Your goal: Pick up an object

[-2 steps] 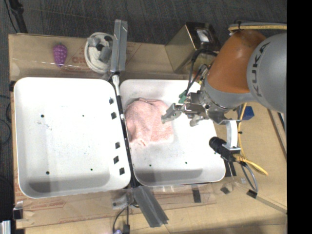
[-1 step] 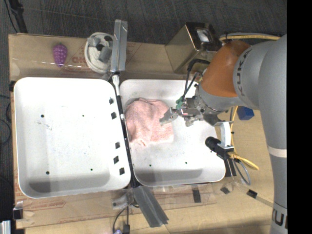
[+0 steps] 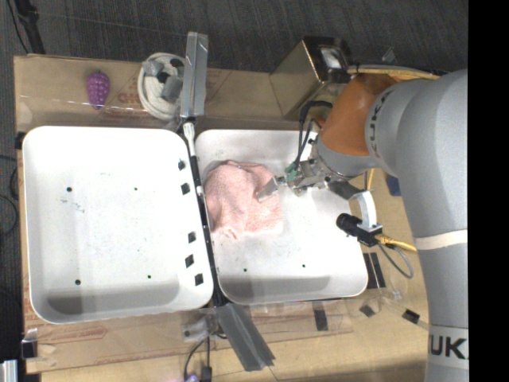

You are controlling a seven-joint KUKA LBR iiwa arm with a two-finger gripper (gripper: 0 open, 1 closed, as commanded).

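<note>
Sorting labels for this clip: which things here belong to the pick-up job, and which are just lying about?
Part of the job:
- pink cloth
- gripper, at the cloth's edge
- right bin, holding the cloth

Lying about:
- left bin
- purple thing on the bench
- coiled white cable

A grey arm's gripper [image 3: 270,188] is touching a pink cloth [image 3: 238,199] lying against the right bin's [image 3: 318,281] left wall.

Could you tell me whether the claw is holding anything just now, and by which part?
It cannot be told. The claw sits at the right edge of the pink cloth in the right bin, but no grip shows.
</note>
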